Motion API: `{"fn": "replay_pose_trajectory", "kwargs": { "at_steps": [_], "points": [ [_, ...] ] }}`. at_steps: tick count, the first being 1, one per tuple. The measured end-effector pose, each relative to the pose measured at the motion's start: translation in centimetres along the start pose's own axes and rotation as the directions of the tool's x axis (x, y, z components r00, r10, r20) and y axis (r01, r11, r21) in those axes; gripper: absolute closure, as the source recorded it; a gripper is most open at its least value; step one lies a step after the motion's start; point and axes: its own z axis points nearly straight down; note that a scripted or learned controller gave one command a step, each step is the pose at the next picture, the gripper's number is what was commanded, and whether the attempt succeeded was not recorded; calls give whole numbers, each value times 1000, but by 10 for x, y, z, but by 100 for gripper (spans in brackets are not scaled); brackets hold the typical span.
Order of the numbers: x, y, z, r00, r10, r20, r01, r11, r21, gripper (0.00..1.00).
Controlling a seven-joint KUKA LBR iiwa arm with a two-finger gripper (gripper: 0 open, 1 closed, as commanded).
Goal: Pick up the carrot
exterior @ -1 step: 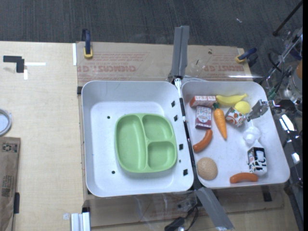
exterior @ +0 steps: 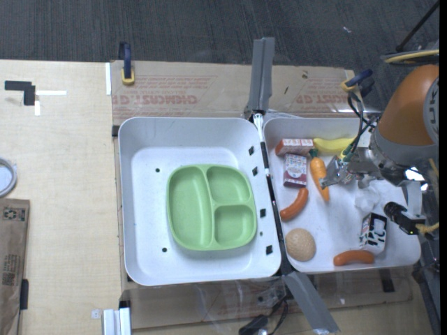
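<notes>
From the overhead camera I saw the carrot in the right bin, an orange tapered piece with a bit of green at its upper end, lying nearly upright in the picture with the thin tip pointing down and slightly right. It sat in the upper middle of that bin.

Around it things were crowded. Just to its left lay a small red and white box, with another red packet above that. A banana lay above the carrot, near its green end. Below and to the left a sausage curved toward the bin's left wall. Further down I saw a round tan ball, a second sausage near the lower rim, and a black and white carton to the right.

The tool hung just beside the carrot on its right, at the end of the arm, and its metal tip appeared to touch or nearly touch the carrot's side. I could not tell how far open it was, and I saw nothing clearly gripped in it.

The left bin held a green divided tray. A grey divider rose between the bins, and the counter stretched off to the left.
</notes>
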Motion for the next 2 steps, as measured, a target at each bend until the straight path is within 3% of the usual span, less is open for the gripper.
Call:
{"fn": "replay_pose_trajectory", "kwargs": {
  "at_steps": [1,2],
  "points": [
    [63,18,25,997,73,-1,-73,997,-7,0],
    [63,18,26,997,73,-1,-73,997,-7,0]
  ]
}}
